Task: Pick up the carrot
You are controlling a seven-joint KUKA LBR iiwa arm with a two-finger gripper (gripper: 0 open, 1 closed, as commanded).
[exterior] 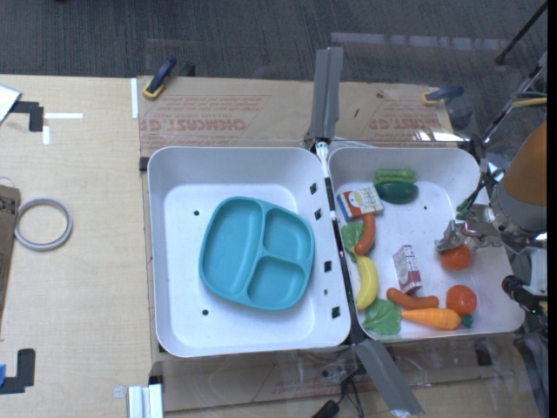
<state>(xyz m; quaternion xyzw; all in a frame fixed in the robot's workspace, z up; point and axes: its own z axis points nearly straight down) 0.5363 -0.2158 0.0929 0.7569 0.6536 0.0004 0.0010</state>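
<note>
Down inside the right bin [435, 157], close to its right wall: the gripper [456, 235], a tangle of grey metal and cable, hard to read at this size. Cannot tell whether the jaws stand open or closed; their tips merge with a small orange-red object [455, 256] directly under them. Touching it or merely above it: not clear. Not identifiable either, being half covered by the metal.

Well below the jaws in the view and slightly left, near the bin's front wall: the carrot [431, 318], lying flat, apart from the gripper, its right tip hard to separate from something green beside it. Just above the carrot, a brown sausage [412, 300]. Between jaws and carrot, a little to the right, a tomato [461, 299]. Left of the jaws, a small printed packet [406, 268], text too small to read. Further left, a banana [366, 281], with a green leaf [381, 318] at its lower end. Up and left of the jaws, a dark green vegetable [396, 187] and a small carton [359, 203].

Right of the jaws: the arm, cut off by the frame, orange band [531, 172] only partly seen. Far left of the jaws, in the left bin [174, 320], a blue divided plate [257, 252].
</note>
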